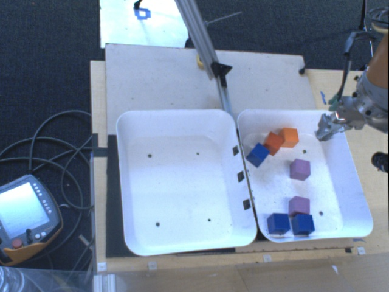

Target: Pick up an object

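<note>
Camera view: gripper at right bin far-right rim, fingers' spread cannot be told, holding nothing; best lowered squarely over lone purple cube, clear of orange cubes.

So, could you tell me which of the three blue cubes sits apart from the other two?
The blue cube at the right bin's upper left, touching the dark orange cube; the other two blue cubes sit together at the near edge.
</note>
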Robot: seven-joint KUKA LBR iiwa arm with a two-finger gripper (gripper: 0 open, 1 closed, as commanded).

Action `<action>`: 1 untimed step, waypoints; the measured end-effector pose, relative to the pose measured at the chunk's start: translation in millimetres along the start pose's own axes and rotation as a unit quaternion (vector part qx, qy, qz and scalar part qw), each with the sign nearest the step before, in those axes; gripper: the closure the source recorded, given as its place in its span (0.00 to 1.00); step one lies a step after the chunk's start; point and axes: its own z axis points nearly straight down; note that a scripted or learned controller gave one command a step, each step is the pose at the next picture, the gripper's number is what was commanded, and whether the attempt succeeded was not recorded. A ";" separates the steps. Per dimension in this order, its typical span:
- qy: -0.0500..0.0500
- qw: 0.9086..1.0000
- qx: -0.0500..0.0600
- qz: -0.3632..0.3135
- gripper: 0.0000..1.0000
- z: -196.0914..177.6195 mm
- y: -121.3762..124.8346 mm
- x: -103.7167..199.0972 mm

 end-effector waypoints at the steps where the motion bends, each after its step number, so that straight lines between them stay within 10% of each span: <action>1: 0.001 1.000 0.001 -0.003 1.00 2.9 12.2 51.2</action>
